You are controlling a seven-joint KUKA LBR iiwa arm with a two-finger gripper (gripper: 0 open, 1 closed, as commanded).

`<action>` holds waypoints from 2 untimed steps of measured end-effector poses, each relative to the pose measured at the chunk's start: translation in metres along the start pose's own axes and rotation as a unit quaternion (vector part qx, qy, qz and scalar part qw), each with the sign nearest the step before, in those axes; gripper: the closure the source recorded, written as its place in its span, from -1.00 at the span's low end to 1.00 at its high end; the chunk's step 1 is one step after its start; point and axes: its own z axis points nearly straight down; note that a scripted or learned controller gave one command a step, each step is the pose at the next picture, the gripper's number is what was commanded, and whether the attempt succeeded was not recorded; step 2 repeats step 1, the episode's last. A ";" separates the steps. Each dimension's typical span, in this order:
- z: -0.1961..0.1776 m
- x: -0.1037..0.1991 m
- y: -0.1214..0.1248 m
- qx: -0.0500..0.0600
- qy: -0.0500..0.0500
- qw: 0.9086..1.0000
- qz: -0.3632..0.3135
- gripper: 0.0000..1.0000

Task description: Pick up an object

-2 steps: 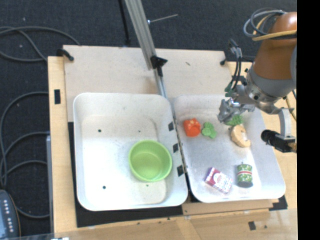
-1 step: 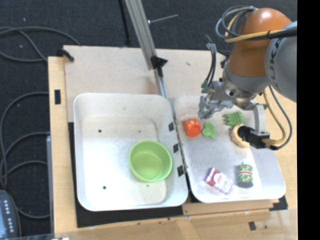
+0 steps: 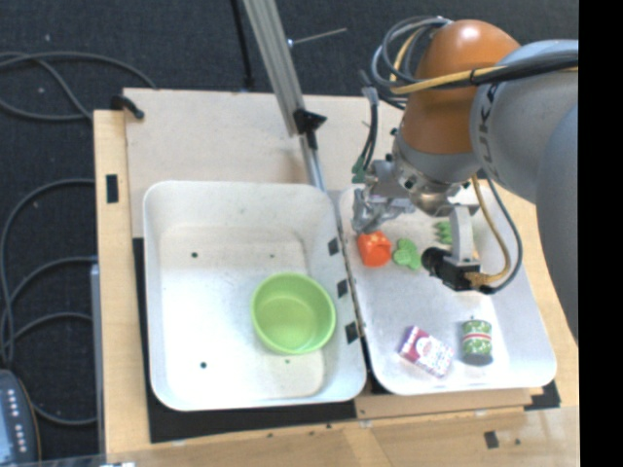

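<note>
**Pincer low at the orange piece, right bin**

The pincer is at the upper left corner of the right-hand shallow white bin, close to the wall it shares with the other bin. I cannot tell how far it is open, because the metal tip blurs into the wrist housing. Nothing is seen held in it.

The orange rounded plastic-looking object lies on the right bin's floor directly under the pincer tip as the camera sees it. Whether they touch or are only just apart, I cannot tell. The object sits near the bin's left wall.

Around it:
- The small bright green rounded lump is against the orange object's right side, touching or just beside it. It crowds that flank, and the bin wall is close on the other.
- The pale green ridged piece is further right and partly hidden by robot hardware.
- The small pink and white box lies tilted in the lower part of the bin.
- The short dark green can with a pale band stands upright just right of the box. Both are well apart from the orange object.

The left-hand shallow white bin holds the lime green round plastic bowl. The bowl sits mouth up in the lower right part, near the shared wall.

A slanted aluminium rail runs down across the pale bench board toward the bins' junction.

Counts:
- Bins: 2
- Orange object: 1
- Bright green lump: 1
- Pale green piece: 1
- Box: 1
- Can: 1
- Bowl: 1

That makes five things in the right bin and one in the left.
</note>
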 end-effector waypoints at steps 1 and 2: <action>-0.003 0.059 -0.002 -0.001 0.001 1.000 -0.003 1.00; -0.003 0.059 -0.002 -0.001 0.001 1.000 -0.003 1.00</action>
